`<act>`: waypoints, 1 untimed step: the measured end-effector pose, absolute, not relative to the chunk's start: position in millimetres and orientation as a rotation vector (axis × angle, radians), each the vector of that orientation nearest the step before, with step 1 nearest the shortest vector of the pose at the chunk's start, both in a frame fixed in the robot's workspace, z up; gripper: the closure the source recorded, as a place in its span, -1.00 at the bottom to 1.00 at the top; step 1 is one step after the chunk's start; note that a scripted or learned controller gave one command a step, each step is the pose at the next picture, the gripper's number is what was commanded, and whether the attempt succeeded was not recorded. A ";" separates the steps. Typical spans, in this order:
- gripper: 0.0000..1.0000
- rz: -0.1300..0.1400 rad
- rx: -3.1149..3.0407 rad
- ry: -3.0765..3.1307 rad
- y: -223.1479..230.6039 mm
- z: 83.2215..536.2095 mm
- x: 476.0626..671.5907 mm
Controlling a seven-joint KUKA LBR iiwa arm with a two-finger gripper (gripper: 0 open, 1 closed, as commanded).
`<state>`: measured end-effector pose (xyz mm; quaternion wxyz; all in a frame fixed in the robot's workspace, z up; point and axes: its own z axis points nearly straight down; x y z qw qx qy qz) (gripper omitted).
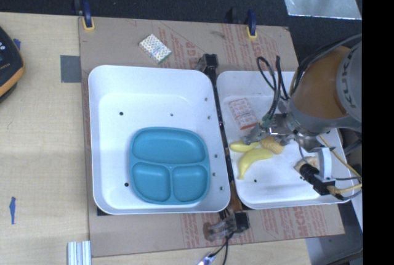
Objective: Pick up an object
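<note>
Blue plate (169,164), one, in left bin (111,82). We count two bananas (252,158) and one packet (241,112) in right bin (271,195). Gripper (263,132) above bananas; grip state we cannot tell.

One fixed cam, high above the surface (43,153), looking down at a slant. Mid-range: both white bins fit in frame, left bin (101,97) & right bin (271,196), w/ arm (323,91) entering from right.

pincer (261,132) over banana (251,158) | right bin (271,196) | blue tray (169,165) left
</note>
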<state>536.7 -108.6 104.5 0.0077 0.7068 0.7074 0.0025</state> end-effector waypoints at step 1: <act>-1.00 -0.003 2.219 2.226 -110.2 92.0 595.6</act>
